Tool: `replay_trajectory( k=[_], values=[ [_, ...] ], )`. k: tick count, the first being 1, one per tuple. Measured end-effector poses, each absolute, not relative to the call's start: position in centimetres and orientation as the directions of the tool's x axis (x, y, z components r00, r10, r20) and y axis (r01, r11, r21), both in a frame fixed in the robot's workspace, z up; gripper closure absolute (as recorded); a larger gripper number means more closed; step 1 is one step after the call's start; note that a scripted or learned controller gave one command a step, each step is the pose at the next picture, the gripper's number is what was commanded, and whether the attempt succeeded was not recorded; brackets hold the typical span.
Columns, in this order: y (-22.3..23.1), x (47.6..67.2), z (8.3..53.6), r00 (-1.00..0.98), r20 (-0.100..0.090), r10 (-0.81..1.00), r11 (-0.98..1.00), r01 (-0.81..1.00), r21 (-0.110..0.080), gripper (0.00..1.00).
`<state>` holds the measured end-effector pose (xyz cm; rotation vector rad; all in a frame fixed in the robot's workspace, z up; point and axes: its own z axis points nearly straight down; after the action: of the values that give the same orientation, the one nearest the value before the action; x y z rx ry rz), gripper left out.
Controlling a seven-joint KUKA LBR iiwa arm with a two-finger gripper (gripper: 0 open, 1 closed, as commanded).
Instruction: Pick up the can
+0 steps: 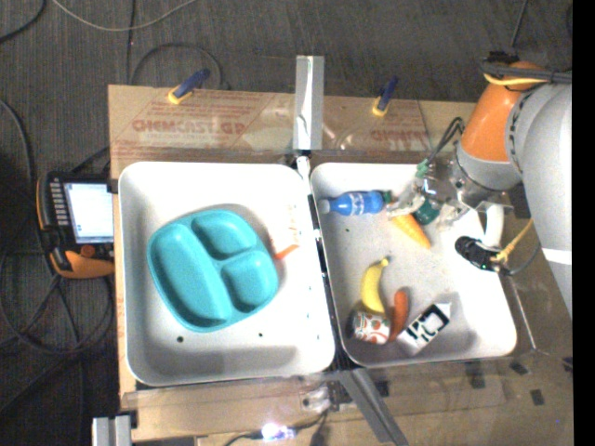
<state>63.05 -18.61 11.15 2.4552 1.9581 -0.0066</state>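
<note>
Our claw (429,203) hovers, grip unreadable; the can (369,326) lies well below-left, so we must descend squarely over it.

- A dark grey ribbed carpet floor (112,26) surrounds the bench on all visible sides.
- Thin black and pale cables (88,12) loop over the floor toward ten and eleven o'clock.
- A tan cardboard sheet with faded red print (186,124) lies under the bins, showing at twelve o'clock.
- A blue-and-yellow spring clamp (189,85) grips the sheet's far edge; a second similar clamp (384,96) sits toward one o'clock.
- An upright silver metal post (309,100) stands at twelve o'clock, between the clamps.
- An orange-and-black handheld pendant with a lit screen (76,221) rests at nine o'clock, beside the bench.
- A small bright light (271,430) glows at six o'clock.
</note>
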Motion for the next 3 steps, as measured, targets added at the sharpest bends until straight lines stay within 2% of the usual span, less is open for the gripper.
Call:
replay_trajectory(
  k=[1,2,3],
  values=[
    [-16.8,65.7,10.3,0.300,-0.008,0.954,-0.300,0.954,-0.018,0.00],
    [-20.3,67.1,9.0,0.324,0.007,0.946,-0.324,0.946,-0.014,0.00],
    [-20.4,67.1,9.9,0.323,0.000,0.946,-0.323,0.946,-0.005,1.00]
  ],
)
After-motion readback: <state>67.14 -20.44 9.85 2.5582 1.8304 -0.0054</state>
